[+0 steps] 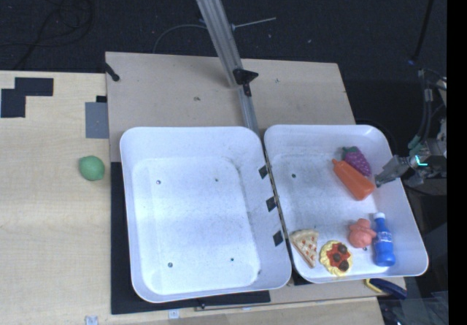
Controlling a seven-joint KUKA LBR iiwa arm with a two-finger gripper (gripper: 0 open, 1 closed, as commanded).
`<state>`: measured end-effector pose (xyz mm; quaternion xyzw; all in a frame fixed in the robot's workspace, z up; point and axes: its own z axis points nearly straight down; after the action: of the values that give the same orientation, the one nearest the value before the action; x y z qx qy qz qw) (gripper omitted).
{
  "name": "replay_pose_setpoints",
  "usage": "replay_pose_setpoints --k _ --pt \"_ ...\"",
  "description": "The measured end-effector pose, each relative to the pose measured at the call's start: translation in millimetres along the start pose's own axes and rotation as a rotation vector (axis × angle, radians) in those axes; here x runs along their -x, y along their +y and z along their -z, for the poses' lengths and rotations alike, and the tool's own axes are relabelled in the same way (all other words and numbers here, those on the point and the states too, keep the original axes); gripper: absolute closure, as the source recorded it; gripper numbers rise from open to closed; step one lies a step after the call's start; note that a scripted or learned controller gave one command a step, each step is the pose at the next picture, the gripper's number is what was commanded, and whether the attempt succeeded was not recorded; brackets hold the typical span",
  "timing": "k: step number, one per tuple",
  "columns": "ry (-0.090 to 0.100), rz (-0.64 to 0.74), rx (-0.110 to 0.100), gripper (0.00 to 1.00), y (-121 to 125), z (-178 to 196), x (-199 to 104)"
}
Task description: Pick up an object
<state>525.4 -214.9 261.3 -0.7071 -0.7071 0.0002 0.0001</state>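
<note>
Camera view: smooth white right bin (pixel 321 147) holds wedge-shaped pizza slice (pixel 306 246) (ridged crust).

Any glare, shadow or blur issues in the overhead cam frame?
Camera view: lighting is even; both white bins read bright but keep their speckle, without blown-out glare. Shadows are soft, faint under the carrot and blue bottle. The background above the bench is very dark. The claw at the right bin's rim looks small, dim and slightly soft.
</note>
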Motion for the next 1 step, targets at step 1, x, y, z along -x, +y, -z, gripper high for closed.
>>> replay_pose_setpoints --k 1 --pt "0.0 0.0 0.0 0.0 0.0 0.0 0.0"
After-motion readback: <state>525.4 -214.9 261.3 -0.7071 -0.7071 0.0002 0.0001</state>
